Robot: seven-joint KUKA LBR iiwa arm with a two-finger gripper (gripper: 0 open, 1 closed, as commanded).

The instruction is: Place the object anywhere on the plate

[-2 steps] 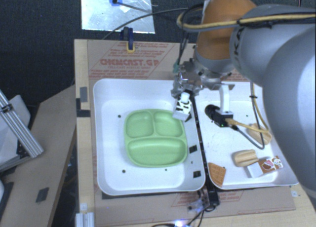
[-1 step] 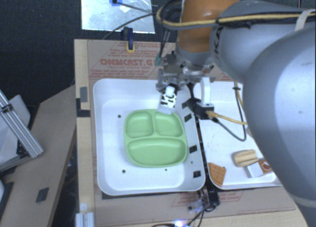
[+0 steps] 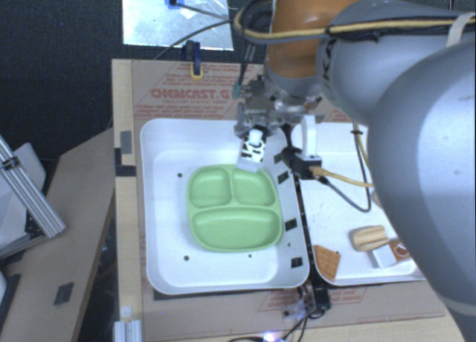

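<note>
Gripper (image 3: 255, 142): closed on small black-and-white object (image 3: 253, 150), above plate (image 3: 235, 209) far rim. Step: carrying. Next: lower, release onto plate.

**Room around the plate and the two bins**

The green divided plate (image 3: 235, 208) sits in the left bin (image 3: 160, 207) with all three compartments bare; white bin floor lies open to its left and in front; above the plate's far edge hangs the gripper (image 3: 254, 147) with a small black-and-white object (image 3: 253, 152) at its tip, and the grey arm (image 3: 401, 102) covers much of the right bin (image 3: 335, 210); there a bread-like roll (image 3: 369, 237), an orange wedge (image 3: 327, 260) and a looping cable (image 3: 349, 184) take up floor; a black-clipped divider (image 3: 297, 214) separates the bins.
</note>
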